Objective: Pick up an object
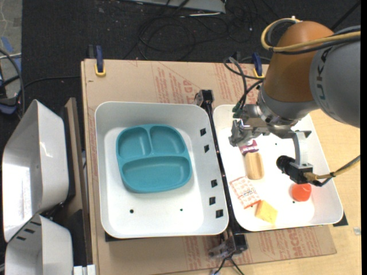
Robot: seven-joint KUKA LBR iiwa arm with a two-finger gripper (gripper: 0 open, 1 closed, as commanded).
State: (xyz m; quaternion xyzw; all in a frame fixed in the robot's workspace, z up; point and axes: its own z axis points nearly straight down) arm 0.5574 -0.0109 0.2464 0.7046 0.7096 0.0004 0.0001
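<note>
The gripper (243, 135) hangs at twelve o'clock of the tan cylinder (253, 165) in the right bin (327, 211), presumably lining up; jaw state cannot be told

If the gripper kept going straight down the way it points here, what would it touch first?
Probably the tan cylinder-shaped item in the right bin: the gripper hangs just above its upper end. Depth is unclear from this slanted view, so it may reach the bin floor beside it instead.

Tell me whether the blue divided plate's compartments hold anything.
Empty. The blue divided plate lies flat in the left bin, and all three compartments show bare blue surface. The small items lie in the right bin.
</note>
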